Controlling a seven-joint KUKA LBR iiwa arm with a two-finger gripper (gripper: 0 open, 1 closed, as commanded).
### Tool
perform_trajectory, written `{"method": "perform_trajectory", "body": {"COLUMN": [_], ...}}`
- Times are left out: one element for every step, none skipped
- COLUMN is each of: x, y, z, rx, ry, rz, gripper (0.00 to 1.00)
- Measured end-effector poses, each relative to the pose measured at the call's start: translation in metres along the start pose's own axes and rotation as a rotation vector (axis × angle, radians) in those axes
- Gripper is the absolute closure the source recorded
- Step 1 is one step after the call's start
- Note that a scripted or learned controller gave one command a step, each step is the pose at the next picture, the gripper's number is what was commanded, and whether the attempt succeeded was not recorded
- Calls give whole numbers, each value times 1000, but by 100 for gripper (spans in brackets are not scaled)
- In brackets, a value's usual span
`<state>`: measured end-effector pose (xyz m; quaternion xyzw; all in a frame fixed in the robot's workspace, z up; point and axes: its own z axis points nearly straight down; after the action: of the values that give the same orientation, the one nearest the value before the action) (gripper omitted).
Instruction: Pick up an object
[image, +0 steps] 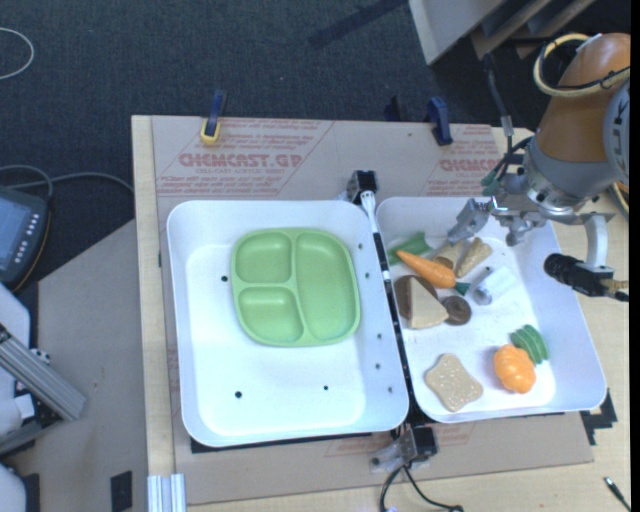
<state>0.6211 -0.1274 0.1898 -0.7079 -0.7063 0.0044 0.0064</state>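
The end effector (492, 222) is seen over the far part of the right bin (575, 345), hanging from the grey wrist below the orange band of the arm (585, 100), which reaches in from the right. Its two fingers are spread apart, one toward the left and one toward the right, and nothing is seen between them. Just beneath and beside the left finger a pale beige piece (472, 258) is placed, tilted, and next to it an orange carrot (427, 268) is laid slantwise with a green leafy piece (408, 244) at its far end. Nearer the camera a brown and tan wedge (417, 302) is found against the bin's left wall, with a small dark brown round piece (457, 310) touching it. A slice of toast (453, 382) is set near the bin's front edge, and to its right an orange fruit (514, 369) with a green piece (529, 341) just behind it. In the left bin (200, 330) a green divided plate (296, 286) is laid. Both bins are carried on a brown board (290, 150) clamped to the table (620, 330).
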Motion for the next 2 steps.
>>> {"method": "perform_trajectory", "body": {"x": [0, -3], "y": [3, -1], "z": [-8, 36], "rx": [-14, -9], "ry": [-2, -2], "rz": [-2, -1], "gripper": [0, 0]}}
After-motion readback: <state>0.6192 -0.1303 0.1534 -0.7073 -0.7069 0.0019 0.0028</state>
